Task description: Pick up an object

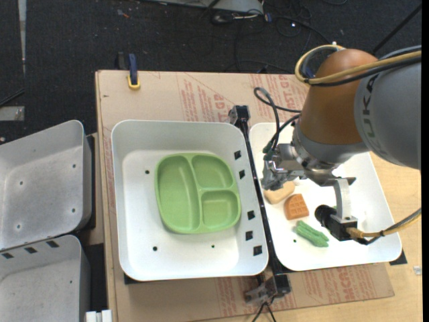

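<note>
While the arm (355,106) bends low over the right bin (379,200), its gripper (276,180) sits right above a tan lump (280,194). An orange waffle (295,207) lies beside it.

A green divided plate (198,193) with three compartments is seen lying flat in the left white bin (127,180). Both bins are carried on a cardboard-coloured board (194,89), at whose far left corner a yellow clamp (134,79) is fixed. Two further white trays (40,173) are placed off the board to the left, on the dark floor (60,25).
</note>
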`<control>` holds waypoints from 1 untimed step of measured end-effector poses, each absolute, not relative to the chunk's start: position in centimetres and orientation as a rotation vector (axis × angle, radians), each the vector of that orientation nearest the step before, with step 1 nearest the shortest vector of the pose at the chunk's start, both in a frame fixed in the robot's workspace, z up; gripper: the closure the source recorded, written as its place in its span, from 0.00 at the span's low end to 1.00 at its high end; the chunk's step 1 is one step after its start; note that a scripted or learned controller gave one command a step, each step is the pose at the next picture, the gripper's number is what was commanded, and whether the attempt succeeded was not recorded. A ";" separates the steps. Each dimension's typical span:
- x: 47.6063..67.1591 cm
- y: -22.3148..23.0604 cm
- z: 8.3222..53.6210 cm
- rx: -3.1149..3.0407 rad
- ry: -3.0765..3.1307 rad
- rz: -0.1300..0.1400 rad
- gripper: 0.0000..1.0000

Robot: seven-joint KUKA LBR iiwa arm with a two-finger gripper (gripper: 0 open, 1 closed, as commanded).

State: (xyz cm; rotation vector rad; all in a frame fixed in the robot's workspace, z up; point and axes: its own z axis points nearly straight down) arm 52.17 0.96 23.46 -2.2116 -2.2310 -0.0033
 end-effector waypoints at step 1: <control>52.7 7.0 22.7 -2.211 -2.230 -0.002 1.00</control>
